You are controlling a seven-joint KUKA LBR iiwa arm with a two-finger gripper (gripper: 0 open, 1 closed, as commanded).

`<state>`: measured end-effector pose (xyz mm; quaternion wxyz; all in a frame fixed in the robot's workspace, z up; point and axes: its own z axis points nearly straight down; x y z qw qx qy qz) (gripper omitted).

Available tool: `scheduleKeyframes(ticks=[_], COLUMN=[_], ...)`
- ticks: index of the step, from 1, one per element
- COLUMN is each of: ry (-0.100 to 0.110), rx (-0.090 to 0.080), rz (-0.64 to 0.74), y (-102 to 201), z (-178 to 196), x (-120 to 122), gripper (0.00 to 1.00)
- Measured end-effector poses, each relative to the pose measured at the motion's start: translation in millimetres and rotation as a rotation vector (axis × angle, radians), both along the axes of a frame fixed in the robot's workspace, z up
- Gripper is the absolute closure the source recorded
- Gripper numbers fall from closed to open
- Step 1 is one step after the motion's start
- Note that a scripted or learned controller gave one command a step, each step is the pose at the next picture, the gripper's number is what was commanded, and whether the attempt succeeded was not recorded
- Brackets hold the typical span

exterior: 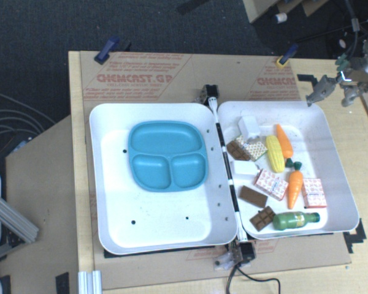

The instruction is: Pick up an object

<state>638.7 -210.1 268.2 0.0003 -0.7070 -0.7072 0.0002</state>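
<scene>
Two bins: you have a left shallow white plastic bin [110,182] and a right shallow white plastic bin [331,158] touching side by side on the cardboard-covered surface [172,72].
Left bin: a light blue three-compartment plastic tray [168,155] lies toward its far edge.
Right bin, far edge: a small white block [248,127], a patterned square packet [253,147] and a brown chocolate piece [237,150].
Right bin, middle: a yellow toy corn cob [274,153] beside an orange toy carrot [284,141]; a second orange carrot [294,187] sits between two red-and-white checked packets [270,184] [313,193].
Right bin, near edge: a green toy bottle [295,220] lying flat, touching a brown chocolate bar [262,218]; another brown piece [253,195] is just beyond.
Claw: your grey metal claw [331,89] hangs over the surface's far right corner, beyond the right bin; you cannot tell how its fingers stand.
</scene>
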Motion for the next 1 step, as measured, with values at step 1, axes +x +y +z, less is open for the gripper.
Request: scheduleKeyframes(ticks=[1], ry=[0.002], rx=[0.0], rz=[0.0], y=[-13.3], z=[-106.9], x=[16.3], gripper=[0.0])
